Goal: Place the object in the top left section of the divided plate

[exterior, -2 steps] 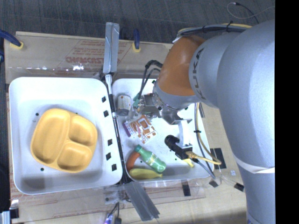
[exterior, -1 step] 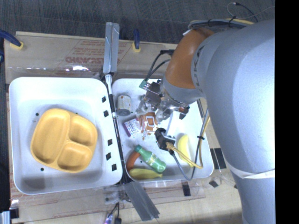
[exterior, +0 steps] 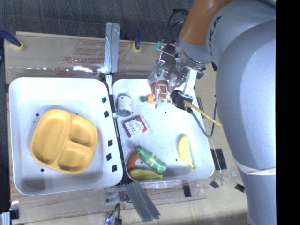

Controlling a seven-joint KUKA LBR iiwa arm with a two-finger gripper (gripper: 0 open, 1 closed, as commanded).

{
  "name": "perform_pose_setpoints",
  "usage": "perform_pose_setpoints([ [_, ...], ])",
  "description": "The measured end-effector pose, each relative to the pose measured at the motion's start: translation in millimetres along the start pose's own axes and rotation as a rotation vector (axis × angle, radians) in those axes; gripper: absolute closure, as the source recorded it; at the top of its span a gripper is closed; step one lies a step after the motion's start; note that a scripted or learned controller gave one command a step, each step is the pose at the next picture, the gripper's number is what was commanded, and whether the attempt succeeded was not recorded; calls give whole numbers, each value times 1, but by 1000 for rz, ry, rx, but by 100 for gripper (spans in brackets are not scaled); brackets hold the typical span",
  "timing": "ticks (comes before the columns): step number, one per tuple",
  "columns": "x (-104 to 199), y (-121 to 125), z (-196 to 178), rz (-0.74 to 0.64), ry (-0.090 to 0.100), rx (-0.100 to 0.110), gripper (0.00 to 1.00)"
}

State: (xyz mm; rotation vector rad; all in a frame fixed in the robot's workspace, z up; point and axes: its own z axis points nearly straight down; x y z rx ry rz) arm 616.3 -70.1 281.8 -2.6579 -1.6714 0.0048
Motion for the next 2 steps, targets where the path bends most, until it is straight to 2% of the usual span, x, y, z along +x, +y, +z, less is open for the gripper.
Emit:
perform_pose_setpoints([
  [1, -2, 46, -58, -261, 1, -3, 100],
  [2, 1, 46, -66, -272, 0, 2, 100],
])
